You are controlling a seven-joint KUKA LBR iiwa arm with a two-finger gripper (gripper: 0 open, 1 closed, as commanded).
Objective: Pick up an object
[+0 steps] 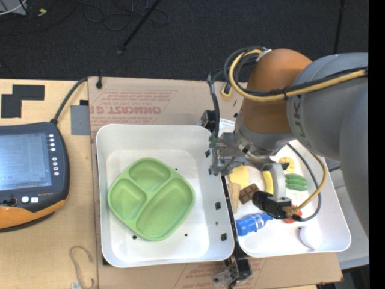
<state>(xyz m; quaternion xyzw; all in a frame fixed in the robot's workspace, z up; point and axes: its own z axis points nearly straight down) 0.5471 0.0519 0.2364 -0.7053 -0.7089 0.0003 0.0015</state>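
Two shallow white plastic bins sit side by side on the bench. The left white bin (pixel 117 143) has one thing in it: a light green three-compartment plastic plate (pixel 151 198), lying flat around the middle.

The right white bin (pixel 337 236) is where the clutter is. Counting what I can make out: one blue plastic bottle-shaped toy (pixel 251 223), one small brown block (pixel 249 192), one pale yellow wedge-like piece (pixel 239 176), one yellow flat piece (pixel 268 182), one green ridged toy (pixel 295 182), and one whitish rounded piece (pixel 306 239) at the near right. The arm covers the far part of that bin, so there may be more under it.

The blue bottle lies on its side near the bin's near left corner, its long axis running roughly left-right, tilted slightly, the right end a bit farther. I can't tell which end is the cap.

The grey-and-orange arm's two-finger gripper (pixel 220 159) sits low over the seam between the two bins, at the far left of the right one. Can't tell if it's apart or together, or if anything's in it.

One grey and orange handheld tablet controller (pixel 29 164) rests on the bench far left.
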